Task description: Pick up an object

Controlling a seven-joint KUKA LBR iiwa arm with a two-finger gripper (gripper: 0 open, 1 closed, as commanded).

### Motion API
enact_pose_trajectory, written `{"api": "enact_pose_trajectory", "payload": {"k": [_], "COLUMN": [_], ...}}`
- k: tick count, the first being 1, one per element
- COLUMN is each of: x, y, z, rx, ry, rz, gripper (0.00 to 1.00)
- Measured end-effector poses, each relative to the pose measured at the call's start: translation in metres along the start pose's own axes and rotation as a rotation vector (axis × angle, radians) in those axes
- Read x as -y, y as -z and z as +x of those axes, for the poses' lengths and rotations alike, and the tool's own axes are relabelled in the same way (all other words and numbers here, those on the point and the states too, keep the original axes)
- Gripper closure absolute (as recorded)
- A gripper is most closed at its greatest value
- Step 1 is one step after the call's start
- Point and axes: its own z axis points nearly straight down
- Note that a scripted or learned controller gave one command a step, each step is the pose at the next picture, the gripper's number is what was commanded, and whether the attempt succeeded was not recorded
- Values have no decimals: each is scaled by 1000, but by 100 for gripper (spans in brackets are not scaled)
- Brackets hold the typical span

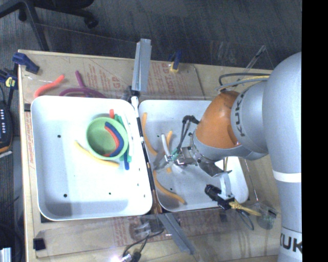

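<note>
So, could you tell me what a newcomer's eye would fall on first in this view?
Probably the big grey arm with its orange band, reaching from the right down into the right bin, its end effector low among thin sticks. Next, the green bowl in the left bin, holding red and blue curved pieces.

Dark grey carpet floor (205, 25) beyond the pale wooden table (205, 82), far above the pincer. Black chair base (61, 13) at upper left. Blue clamps (23, 61) on the table's left corner.

green bowl (106, 138), white bins (61, 174), orange strips (169, 192), grey arm (279, 112) with orange band (218, 125)
</note>
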Motion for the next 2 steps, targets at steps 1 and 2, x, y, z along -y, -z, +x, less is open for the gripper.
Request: {"api": "enact_pose_trajectory", "payload": {"k": [1,2], "x": [-70,-71], "y": [0,11], "z": [-4,-3], "rx": [1,0], "ry": [221,224], "rz": [-1,-2], "gripper": [0,100]}}
